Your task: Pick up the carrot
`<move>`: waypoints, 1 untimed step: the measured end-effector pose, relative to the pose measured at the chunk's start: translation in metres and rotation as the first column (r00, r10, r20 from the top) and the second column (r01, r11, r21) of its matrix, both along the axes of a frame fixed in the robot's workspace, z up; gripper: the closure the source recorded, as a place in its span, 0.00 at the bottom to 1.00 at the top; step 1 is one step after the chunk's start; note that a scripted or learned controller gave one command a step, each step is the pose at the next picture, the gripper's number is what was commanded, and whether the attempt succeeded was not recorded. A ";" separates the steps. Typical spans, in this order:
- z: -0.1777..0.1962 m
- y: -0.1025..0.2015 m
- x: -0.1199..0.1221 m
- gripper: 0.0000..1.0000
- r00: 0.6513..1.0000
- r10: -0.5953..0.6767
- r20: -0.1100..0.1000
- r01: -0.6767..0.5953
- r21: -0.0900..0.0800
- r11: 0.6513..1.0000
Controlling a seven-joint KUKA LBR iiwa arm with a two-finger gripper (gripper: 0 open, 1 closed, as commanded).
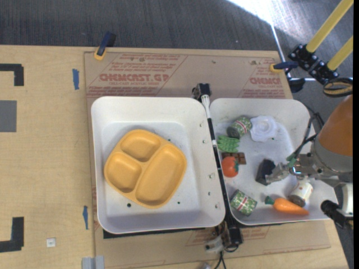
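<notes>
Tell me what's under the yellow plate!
The yellow plate sits in the left white bin, on its floor. Anything directly beneath the plate is covered, so I cannot tell.

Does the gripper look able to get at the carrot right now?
Probably yes: the carrot lies uncovered near the gripper, with the green-and-white can apart from its green end. The right bin has its front wall close by, which might crowd the approach.
</notes>
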State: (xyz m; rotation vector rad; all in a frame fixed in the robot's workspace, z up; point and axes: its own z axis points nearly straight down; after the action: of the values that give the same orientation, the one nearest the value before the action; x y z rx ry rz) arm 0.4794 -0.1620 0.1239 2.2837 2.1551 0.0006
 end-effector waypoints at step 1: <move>-0.031 0.062 0.000 0.00 0.967 -0.255 -0.004 0.255 0.003 0.967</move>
State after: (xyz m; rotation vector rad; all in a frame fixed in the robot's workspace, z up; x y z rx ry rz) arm 0.4791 -0.1002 0.0929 2.5454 1.8471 -0.0009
